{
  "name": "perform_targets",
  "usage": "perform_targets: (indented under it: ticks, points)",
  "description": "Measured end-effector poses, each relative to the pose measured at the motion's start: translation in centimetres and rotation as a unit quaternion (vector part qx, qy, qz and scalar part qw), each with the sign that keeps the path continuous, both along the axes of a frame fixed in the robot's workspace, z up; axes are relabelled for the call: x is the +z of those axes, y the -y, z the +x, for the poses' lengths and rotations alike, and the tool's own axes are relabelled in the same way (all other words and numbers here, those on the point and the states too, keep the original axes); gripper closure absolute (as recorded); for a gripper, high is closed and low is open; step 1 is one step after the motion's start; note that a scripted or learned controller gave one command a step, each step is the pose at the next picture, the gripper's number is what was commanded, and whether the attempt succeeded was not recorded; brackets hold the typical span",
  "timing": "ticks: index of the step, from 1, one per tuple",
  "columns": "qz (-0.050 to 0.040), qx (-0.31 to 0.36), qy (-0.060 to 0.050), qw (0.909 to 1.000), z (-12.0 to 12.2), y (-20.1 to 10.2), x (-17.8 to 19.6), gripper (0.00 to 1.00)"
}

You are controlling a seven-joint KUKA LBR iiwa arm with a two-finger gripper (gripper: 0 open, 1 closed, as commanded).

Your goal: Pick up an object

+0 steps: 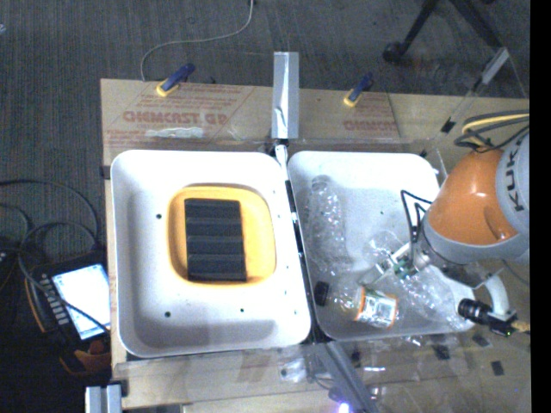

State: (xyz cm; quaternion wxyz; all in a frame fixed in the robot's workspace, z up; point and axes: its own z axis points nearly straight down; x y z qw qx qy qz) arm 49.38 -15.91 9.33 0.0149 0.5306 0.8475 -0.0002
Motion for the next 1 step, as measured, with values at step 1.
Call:
perform_targets:
  ticks: [1]
  points:
    - [0.0033, 0.002, 0.001, 1.0, 0.19, -0.39, 0.87, 1.0]
